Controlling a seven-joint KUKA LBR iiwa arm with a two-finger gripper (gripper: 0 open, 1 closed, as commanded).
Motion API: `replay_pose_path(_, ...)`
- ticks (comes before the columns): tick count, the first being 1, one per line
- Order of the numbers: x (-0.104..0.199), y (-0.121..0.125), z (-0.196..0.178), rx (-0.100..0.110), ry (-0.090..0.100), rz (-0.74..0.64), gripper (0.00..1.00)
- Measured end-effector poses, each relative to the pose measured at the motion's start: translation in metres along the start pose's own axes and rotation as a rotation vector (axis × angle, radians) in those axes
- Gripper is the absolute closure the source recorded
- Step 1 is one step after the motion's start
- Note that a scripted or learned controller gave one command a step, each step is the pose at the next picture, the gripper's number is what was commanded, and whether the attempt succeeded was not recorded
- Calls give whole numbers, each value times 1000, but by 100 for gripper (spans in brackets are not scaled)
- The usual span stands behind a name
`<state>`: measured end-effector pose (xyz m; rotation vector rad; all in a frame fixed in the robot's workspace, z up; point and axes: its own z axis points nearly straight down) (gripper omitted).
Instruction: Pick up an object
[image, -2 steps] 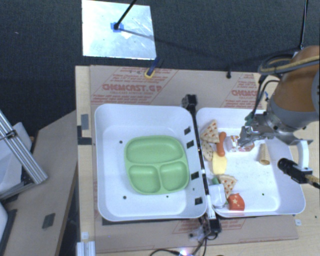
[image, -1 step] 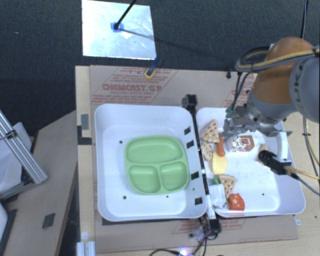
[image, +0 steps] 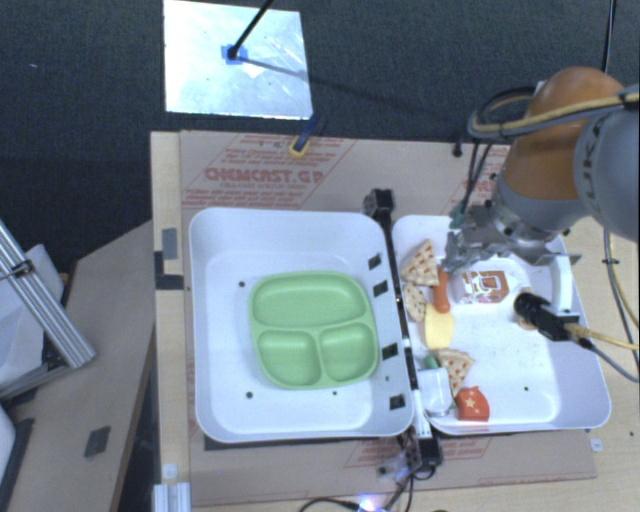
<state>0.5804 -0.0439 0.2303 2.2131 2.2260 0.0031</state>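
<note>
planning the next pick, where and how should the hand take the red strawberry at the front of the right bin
Probably across the strawberry's red body, coming straight down from above. It lies low on the right bin's floor with bare floor to its right, while a waffle piece sits close behind it, so close the fingers left to right.

1. Green divided plate (image: 308, 328) lying in the left white bin (image: 215, 260), centre frame.
2. Pincer (image: 468, 252) low over the right bin (image: 560, 390), near a carrot (image: 441, 294), waffle pieces (image: 422, 262) and a cheese block (image: 438, 327).
3. Red strawberry (image: 473, 403) at lower right.
</note>
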Motion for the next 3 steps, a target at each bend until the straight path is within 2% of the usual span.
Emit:
replay_pose_path(2, -2, -9, -3, 3, 0, 4, 100)
replay_pose_path(3, 0, -11, 15, 3, 0, 4, 100)
